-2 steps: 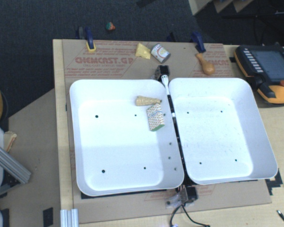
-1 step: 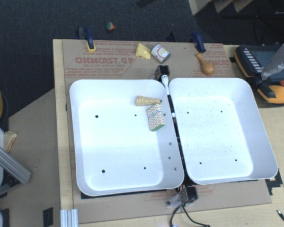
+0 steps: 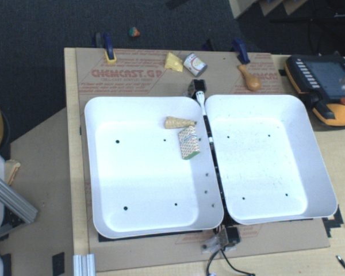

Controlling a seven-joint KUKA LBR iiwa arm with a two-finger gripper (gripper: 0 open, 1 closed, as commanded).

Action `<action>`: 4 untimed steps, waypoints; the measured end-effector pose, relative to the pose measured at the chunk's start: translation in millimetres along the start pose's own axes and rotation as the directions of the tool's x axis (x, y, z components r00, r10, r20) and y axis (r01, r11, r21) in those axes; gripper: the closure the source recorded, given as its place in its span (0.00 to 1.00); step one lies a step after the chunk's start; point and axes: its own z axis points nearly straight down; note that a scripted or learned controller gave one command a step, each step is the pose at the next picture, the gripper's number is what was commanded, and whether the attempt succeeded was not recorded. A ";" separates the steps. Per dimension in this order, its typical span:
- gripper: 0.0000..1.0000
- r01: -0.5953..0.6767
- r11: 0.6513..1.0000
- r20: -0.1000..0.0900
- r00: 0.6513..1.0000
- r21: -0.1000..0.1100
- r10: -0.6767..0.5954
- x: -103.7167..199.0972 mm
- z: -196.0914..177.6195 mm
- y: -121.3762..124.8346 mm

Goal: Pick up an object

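Observation:
Two small objects lie in the left bin (image 3: 103, 171), toward its far right corner. One is a tan cone-shaped piece (image 3: 179, 122) lying on its side. Just in front of it rests a small patterned green-and-white packet (image 3: 188, 142), nearly touching the cone. The right bin (image 3: 310, 165) stands beside it, sharing the middle divider.
On the cardboard behind the bins lie a yellow wedge (image 3: 173, 62), a small white box (image 3: 195, 64) and a wooden-handled tool (image 3: 249, 77). Blue clamps (image 3: 108, 46) hold the board's far edge. A black-and-orange pendant (image 3: 325, 85) sits at the right.

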 end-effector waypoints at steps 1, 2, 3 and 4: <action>1.00 0.002 1.000 -0.003 1.000 0.018 -0.002 25.6 144.9 47.9; 1.00 -0.008 1.000 -0.001 1.000 0.009 0.008 -35.8 172.6 17.9; 1.00 0.002 1.000 -0.005 1.000 0.018 -0.002 15.0 285.4 -4.2; 1.00 -0.001 1.000 0.004 1.000 -0.017 0.001 -12.3 134.2 21.7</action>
